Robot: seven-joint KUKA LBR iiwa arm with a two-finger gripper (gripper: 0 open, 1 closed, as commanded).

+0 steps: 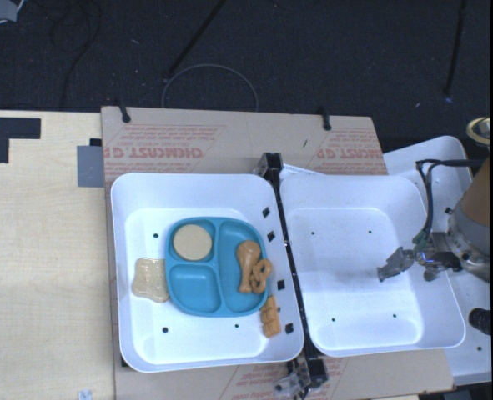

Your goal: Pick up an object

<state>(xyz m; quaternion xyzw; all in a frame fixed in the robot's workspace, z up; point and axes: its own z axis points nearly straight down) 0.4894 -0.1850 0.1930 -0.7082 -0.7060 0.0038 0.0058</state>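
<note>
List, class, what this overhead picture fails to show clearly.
- Arm: cut off by the right edge of the camera view.
- Claw: too small and dark to make out in detail.
- Food beside the tray: too small to identify.

Light is even and fairly bright across the bench (37, 248), seemingly from overhead, with no hard shadows. The two white bins (146, 198) read almost washed out, their walls losing detail, with only faint grey shading under the rims. The far floor (229, 40) is dark and grainy. The whole frame is soft and low in resolution; the gripper (394, 267) at the right looks slightly blurred. Straight edges show little distortion.
</note>
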